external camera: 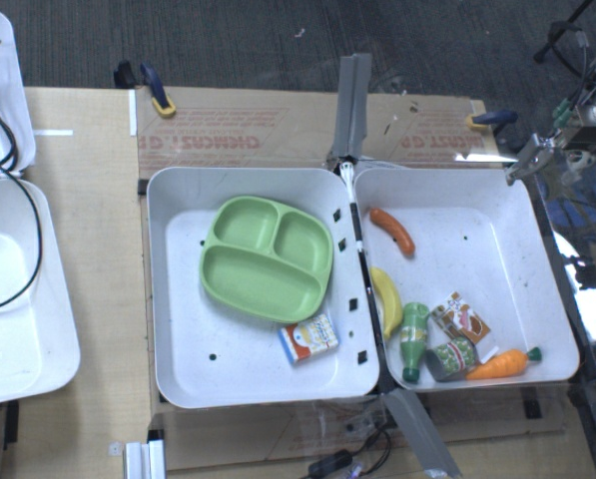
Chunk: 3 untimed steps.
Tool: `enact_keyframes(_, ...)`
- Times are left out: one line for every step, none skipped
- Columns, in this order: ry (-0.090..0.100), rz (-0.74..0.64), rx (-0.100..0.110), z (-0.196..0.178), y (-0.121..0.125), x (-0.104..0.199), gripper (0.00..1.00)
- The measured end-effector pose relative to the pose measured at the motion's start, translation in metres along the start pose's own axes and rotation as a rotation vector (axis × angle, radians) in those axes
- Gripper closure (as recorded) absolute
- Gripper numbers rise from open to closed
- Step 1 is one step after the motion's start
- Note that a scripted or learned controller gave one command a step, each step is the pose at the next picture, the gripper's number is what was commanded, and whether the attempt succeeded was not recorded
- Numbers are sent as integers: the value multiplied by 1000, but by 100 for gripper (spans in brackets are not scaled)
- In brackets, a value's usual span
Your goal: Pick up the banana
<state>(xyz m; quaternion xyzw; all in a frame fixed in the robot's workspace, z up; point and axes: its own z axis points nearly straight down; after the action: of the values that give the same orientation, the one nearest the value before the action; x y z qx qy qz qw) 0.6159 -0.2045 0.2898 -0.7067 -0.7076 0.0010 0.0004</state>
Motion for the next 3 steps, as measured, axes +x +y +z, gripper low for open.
enact_keyframes(-1,35,-2,-33,1,24,0)
enact_keyframes(0,-35,1,78,3,98,0)
enact_keyframes(-1,-280,-2,86,13,62,0)
